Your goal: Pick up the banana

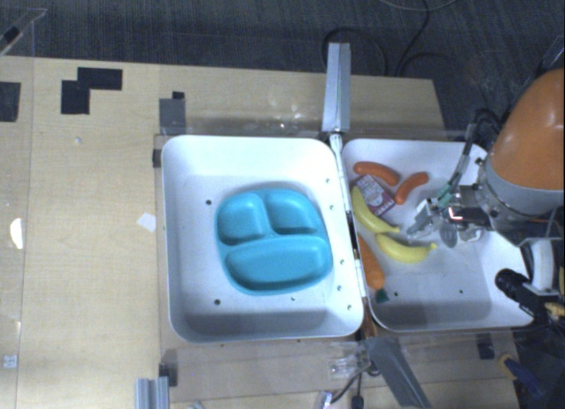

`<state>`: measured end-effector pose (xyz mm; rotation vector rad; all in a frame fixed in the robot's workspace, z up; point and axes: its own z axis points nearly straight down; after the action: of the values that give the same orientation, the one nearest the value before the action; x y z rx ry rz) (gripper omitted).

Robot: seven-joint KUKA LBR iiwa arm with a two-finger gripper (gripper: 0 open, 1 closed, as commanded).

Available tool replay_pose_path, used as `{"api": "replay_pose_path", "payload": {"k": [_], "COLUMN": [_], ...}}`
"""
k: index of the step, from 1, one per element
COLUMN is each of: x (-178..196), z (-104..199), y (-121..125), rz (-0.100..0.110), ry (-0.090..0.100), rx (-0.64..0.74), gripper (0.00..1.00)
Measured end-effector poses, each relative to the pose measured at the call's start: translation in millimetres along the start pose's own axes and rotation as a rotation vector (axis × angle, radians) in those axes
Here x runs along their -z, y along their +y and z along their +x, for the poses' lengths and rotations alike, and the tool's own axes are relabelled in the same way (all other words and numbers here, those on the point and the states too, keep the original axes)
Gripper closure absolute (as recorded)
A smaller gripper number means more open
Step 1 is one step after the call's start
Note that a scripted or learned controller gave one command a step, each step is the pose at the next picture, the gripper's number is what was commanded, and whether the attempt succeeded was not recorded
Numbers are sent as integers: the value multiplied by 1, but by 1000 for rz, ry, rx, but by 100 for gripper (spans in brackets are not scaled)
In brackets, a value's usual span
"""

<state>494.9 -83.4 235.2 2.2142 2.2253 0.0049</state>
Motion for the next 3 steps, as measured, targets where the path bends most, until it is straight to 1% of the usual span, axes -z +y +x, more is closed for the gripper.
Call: {"api": "replay_pose_path", "payload": {"k": [1, 2, 3], "x": [-4, -133, -143], "z": [-69, -16, -14], "y": [-7, 30, 8], "rz": [-3, -1, -21], "ry": [-2, -1, -10], "rx": [277, 384, 313], "gripper": [0, 0, 0]}}
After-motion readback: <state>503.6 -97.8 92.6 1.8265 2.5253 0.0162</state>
